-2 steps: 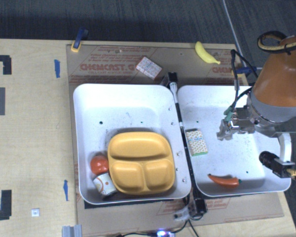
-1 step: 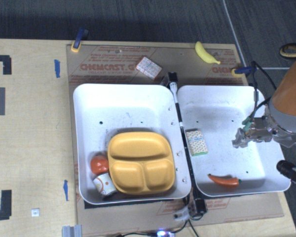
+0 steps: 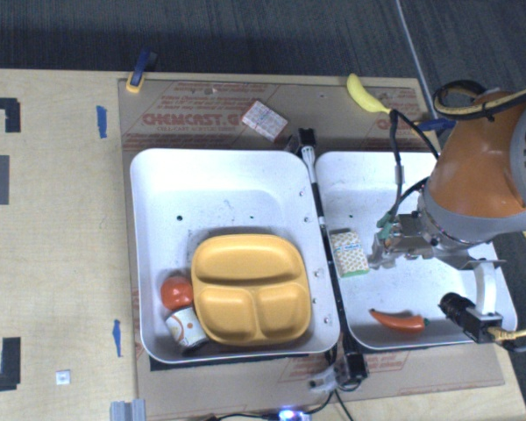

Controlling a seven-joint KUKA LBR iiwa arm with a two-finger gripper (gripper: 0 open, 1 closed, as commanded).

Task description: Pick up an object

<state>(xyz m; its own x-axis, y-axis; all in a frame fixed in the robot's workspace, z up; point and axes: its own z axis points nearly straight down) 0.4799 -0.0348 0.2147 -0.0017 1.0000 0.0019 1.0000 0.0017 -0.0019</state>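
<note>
Tabletop [image 3: 53,261] on the far left is light wood with dark tape marks and blue tape bits. A brown cardboard sheet [image 3: 193,117] lies under both bins; a small patterned card [image 3: 264,119] rests on it above the left bin, a yellow banana [image 3: 366,95] further right near the top edge.

Left bin [image 3: 219,182] — yellow divided tray [image 3: 249,286] sits in its lower half, filling most of it. Just beside the tray's left edge: a red-orange ball [image 3: 176,291], and below that a small white-and-orange toy [image 3: 185,325] touching the tray's lower-left corner.

Right bin [image 3: 359,178] — a small green-and-white packet [image 3: 348,253] lies against its left wall. A red chili pepper [image 3: 397,320] lies flat near the front wall, apart from the packet.

Gripper [image 3: 387,246] hangs over the right bin's middle, just right of the packet, above the pepper. Fingers — cannot tell if spread or closed, the wrist hardware hides them. Nothing visibly held. Orange-banded arm [image 3: 478,174] covers the bin's right side.
</note>
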